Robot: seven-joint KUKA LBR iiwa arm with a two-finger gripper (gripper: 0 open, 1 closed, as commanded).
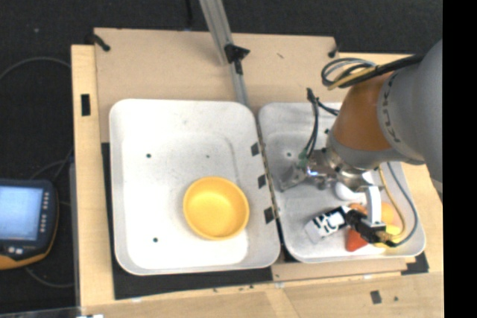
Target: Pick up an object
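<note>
The hand [317, 173] hangs low over the right bin [287, 126], metallic, its state hidden beneath the wrist. The grey arm [406, 112] slants in, orange-banded. Near it lie a black-and-white block [326, 222] and an orange-red piece [356, 238]. A round, smooth yellow bowl [216, 207] sits in the left bin [149, 138] on the tan worktop [186, 67].

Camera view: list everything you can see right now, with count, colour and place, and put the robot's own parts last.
Shallow plastic bins: two, white, side by side on the bench.
Round plastic bowl: one, yellow, left bin, near its front right.
Small black-and-white object: one, right bin, front.
Small red-orange object: one, right bin, front, beside the black-and-white one.
Handheld screen unit: one, dark with lit screen, off the bench at left.
Metal pole: one, grey, behind the bins.
Arm: one, grey with orange band, over the right bin.
</note>
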